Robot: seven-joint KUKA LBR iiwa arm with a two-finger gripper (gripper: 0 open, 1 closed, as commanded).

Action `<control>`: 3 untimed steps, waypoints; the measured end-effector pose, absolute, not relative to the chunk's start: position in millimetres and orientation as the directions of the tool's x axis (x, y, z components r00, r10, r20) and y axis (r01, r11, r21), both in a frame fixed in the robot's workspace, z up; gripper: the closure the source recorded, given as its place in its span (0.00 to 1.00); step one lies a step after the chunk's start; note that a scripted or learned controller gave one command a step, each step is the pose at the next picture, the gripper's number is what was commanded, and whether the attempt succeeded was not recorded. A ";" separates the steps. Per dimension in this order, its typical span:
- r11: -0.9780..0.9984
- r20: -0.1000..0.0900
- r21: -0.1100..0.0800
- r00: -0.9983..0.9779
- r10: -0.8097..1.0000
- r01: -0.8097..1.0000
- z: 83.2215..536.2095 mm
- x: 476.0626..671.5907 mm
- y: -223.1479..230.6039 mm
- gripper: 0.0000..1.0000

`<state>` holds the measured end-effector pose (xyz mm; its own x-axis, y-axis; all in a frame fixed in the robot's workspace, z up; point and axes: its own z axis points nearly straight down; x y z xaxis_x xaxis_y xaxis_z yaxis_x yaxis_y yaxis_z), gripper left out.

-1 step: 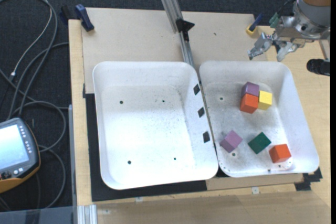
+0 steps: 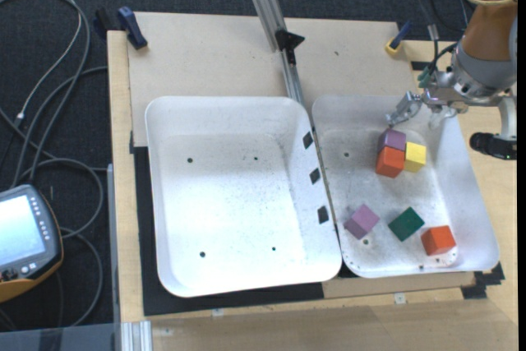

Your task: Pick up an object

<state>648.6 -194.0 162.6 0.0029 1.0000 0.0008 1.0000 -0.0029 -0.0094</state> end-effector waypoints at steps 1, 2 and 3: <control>0.000 0.003 -0.008 0.000 1.000 1.000 95.7 619.0 -175.4 0.00; 0.000 0.000 0.003 0.000 1.000 1.000 111.3 622.2 -176.3 1.00; 0.000 0.001 0.002 0.000 1.000 1.000 110.6 622.1 -176.2 0.00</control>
<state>622.1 -176.2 110.6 0.0004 1.0000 0.0009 1.0000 -0.0004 0.0020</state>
